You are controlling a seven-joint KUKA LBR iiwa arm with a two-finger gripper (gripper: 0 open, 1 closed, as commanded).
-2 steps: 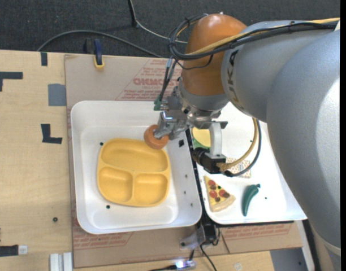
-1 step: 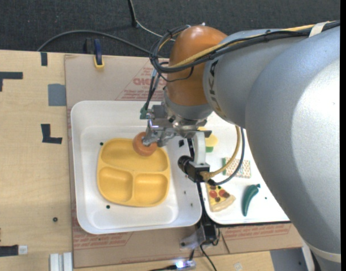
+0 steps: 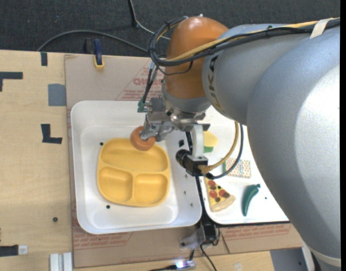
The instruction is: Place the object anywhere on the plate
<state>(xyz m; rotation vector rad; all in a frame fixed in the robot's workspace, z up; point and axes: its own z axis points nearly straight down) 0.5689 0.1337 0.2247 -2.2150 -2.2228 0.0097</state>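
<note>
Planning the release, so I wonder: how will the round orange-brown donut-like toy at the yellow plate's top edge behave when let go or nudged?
The round orange-brown donut-like toy looks small, so probably light. Its rounded shape could let it roll or slide. The yellow three-compartment plate has raised rims that may stop it.

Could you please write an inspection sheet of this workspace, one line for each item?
Surface: left white bin and right white bin side by side on a brown board.
Job's things: yellow plate with three compartments lies in the left bin; round brown object at the plate's top edge, right under the gripper.
Clutter: pizza slice toy, green pepper toy, a yellow piece in the right bin.
Grippers: low over the brown object; jaws' state unclear.
Cables: black cables behind the bench; cable along the wrist.
Surroundings: dark floor, yellow clamp.
</note>
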